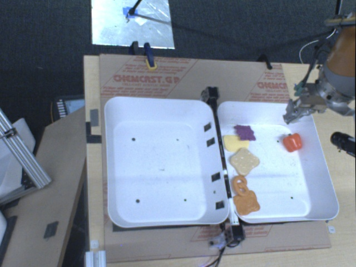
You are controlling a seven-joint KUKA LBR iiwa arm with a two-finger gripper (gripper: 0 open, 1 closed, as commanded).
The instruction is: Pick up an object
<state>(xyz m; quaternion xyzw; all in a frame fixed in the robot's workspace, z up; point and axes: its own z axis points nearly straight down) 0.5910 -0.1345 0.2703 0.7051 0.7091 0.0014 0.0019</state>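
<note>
My gripper (293, 113) hangs over the far right rim of the right bin (317, 188), with nothing between its fingers that I can make out. Just below it, a red-orange piece (292, 142) lies near the bin's right wall. Along the bin's left side sit a purple piece (244, 132), a yellow piece (233, 143), a cream piece (245, 161) and an orange pretzel-like piece (243, 194).
The left bin (117, 121) stands beside the right one, joined by a black-clipped divider (219, 160). Both rest on a cardboard sheet (183, 74). A shiny metal plate (132, 15) lies at the back. Cables (311, 49) trail near the arm.
</note>
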